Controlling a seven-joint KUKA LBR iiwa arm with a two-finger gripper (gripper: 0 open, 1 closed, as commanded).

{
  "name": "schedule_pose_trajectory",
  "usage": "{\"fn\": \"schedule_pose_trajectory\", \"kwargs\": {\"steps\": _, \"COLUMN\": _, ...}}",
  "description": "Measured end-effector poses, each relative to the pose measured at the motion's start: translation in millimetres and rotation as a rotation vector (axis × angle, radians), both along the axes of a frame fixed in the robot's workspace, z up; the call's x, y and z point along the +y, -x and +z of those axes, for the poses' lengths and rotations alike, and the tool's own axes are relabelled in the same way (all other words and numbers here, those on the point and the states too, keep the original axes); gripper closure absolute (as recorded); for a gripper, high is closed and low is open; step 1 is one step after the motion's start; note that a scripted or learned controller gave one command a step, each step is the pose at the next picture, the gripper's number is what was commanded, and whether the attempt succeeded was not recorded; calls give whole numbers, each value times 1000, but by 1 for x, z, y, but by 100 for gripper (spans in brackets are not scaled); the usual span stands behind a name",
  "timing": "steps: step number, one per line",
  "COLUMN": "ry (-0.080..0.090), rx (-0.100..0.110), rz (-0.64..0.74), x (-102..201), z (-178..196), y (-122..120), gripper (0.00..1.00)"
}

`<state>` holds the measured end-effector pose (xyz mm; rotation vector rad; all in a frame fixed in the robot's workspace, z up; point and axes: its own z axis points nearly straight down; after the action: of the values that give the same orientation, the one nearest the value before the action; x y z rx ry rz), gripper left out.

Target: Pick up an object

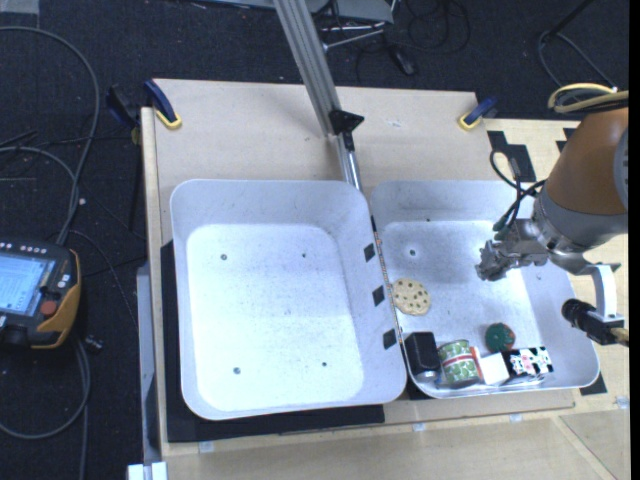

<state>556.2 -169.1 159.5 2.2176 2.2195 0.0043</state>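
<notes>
Cookie (410,295) lies flat at right bin's (440,208) left wall, just left and slightly below the hand (492,265); can't tell hand state, nothing visibly held.

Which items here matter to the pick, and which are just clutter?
Relevant:
tool
right bin
cookie
green ball
green-banded can
black block
black-and-white box

Just lying about:
left bin
handheld pendant
yellow clamps
</notes>
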Motion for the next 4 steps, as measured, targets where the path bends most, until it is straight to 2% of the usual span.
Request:
{"fn": "schedule_pose_trajectory", "kwargs": {"steps": 1, "ry": 0, "rx": -1, "rz": -1, "x": -5, "z": 60, "y": -5, "gripper": 100}}
{"fn": "schedule_pose_trajectory", "kwargs": {"steps": 2, "ry": -1, "rx": 5, "rz": -1, "x": -5, "z": 65, "y": -6, "gripper": 100}}
{"fn": "schedule_pose_trajectory", "kwargs": {"steps": 4, "ry": -2, "rx": 5, "rz": 4, "x": 101, "z": 81, "y": 10, "gripper": 100}}
